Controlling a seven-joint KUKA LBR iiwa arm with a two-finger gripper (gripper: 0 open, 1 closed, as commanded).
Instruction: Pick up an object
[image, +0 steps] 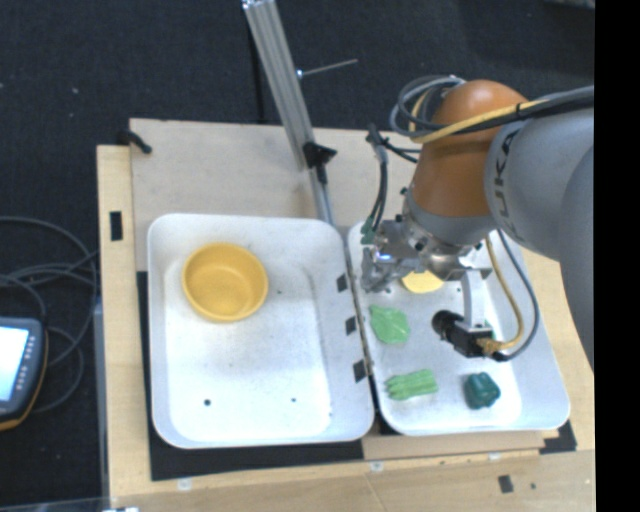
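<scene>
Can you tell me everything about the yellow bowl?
The yellow bowl is round and plain, one yellow-orange colour all over, and looks like smooth plastic. It stands upright with its open side up, and nothing shows inside it. It sits in the far left part of the left bin, resting on the bin's white speckled floor. Nothing else touches it; the arm and the other small things are over in the right bin.

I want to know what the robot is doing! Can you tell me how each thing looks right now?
yellow bowl: upright in the left bin, nothing in it.
light green piece: lying loose in the right bin.
ridged green piece: lying flat, untouched.
dark teal block: lying near the bin's front corner.
yellow piece: partly hidden under the arm.
gripper: low over the right bin, holding nothing that I can see.
</scene>
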